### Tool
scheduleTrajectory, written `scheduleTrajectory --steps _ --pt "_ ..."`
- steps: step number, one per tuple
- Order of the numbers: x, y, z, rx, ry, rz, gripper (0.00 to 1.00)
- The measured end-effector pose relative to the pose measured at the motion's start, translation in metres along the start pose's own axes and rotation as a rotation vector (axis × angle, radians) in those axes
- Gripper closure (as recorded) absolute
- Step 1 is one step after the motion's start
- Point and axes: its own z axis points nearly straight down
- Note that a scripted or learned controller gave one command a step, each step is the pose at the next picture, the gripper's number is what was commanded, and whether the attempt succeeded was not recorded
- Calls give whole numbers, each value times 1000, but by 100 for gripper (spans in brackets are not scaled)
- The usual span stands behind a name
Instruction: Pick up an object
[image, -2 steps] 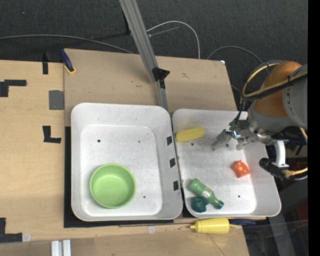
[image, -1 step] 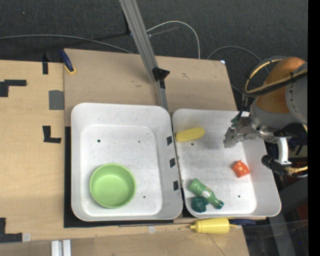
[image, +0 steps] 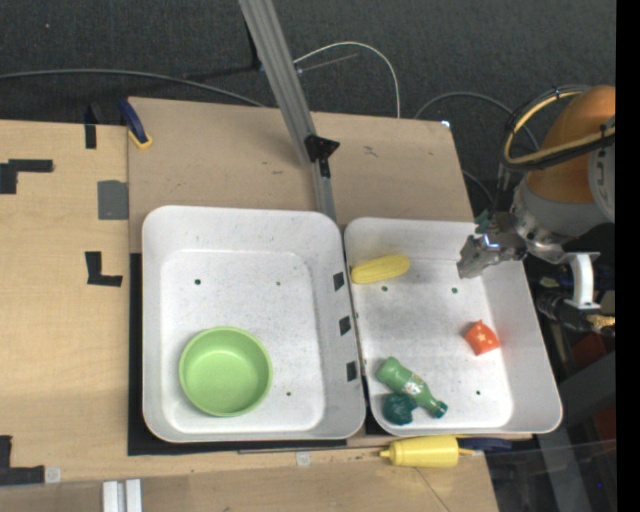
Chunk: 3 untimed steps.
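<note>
The right bin (image: 520, 400) holds a yellow corn-like piece (image: 380, 268) near its far left corner, an orange block (image: 481, 337) toward its right side, and a green bottle (image: 409, 381) with a dark teal object (image: 398, 407) beside it at the front. My gripper (image: 475, 256) hangs over the bin's far right corner, well apart from all of them. Nothing shows between its fingers.
A green bowl (image: 225, 371) sits at the front of the left bin (image: 160, 300). A yellow bottle (image: 422, 452) lies on the bench just in front of the right bin. A slanted metal pole (image: 290, 90) rises behind the bins, with cables around it.
</note>
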Motion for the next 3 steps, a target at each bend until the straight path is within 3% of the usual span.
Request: scheduleTrajectory --steps 2,3 --pt "-4 4 -88 -1 0 0 100" --pt "38 1 -83 5 2 -3 100"
